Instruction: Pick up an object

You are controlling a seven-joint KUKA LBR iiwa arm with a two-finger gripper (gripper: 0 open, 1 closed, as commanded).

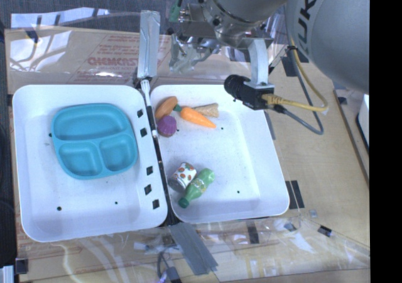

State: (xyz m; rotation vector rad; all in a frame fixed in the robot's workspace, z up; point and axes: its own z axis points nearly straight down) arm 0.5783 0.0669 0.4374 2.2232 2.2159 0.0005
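The grey arm's jaws (188, 55) hover above the far edge of the right shallow white bin (251, 168); whether they are apart or together cannot be told. In that bin lie an orange plastic carrot (196, 116), a purple round toy (167, 126), a green toy bottle (196, 187) and a small patterned can (184, 175). The left white bin (38, 200) holds a blue divided plastic tray (94, 139).
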